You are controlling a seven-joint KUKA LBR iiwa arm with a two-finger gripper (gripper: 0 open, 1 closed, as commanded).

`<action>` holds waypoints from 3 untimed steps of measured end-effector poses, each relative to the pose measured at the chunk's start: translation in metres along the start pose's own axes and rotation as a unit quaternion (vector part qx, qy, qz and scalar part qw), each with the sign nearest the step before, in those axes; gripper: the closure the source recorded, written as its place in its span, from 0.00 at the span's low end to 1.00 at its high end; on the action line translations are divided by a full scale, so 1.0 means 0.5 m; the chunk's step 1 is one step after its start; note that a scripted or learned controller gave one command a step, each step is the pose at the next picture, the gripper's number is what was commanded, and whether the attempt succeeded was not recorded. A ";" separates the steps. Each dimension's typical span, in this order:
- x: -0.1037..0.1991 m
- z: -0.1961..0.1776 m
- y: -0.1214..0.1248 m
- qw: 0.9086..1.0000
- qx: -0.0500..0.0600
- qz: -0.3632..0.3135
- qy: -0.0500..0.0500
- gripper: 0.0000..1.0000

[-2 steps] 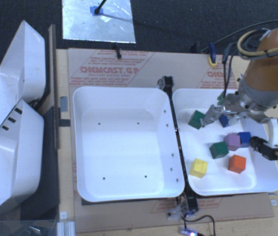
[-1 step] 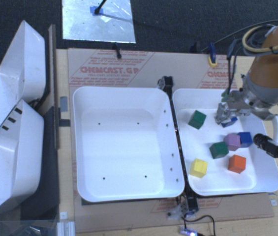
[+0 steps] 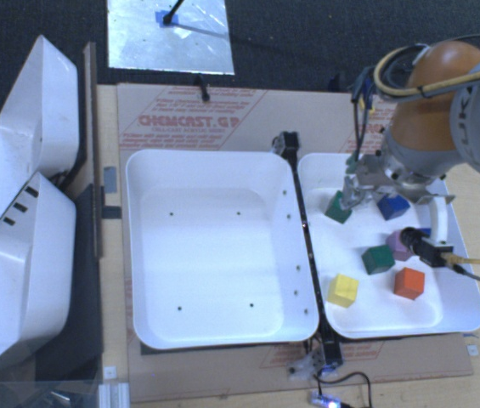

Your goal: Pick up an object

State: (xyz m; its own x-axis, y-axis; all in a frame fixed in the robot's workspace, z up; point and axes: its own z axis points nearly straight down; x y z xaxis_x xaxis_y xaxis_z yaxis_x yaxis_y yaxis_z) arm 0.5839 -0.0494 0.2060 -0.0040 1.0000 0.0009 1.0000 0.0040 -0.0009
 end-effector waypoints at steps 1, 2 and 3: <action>0.078 -0.094 0.017 1.000 -0.003 0.000 0.000 1.00; 0.199 -0.080 -0.129 1.000 0.000 -0.001 0.000 1.00; 0.154 -0.072 0.002 1.000 -0.002 0.002 -0.001 1.00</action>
State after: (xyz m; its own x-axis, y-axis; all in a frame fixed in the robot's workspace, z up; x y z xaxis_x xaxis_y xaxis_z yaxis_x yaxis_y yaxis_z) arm 0.5847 0.0278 0.2421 0.0009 1.0000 -0.0006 1.0000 -0.0009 0.0022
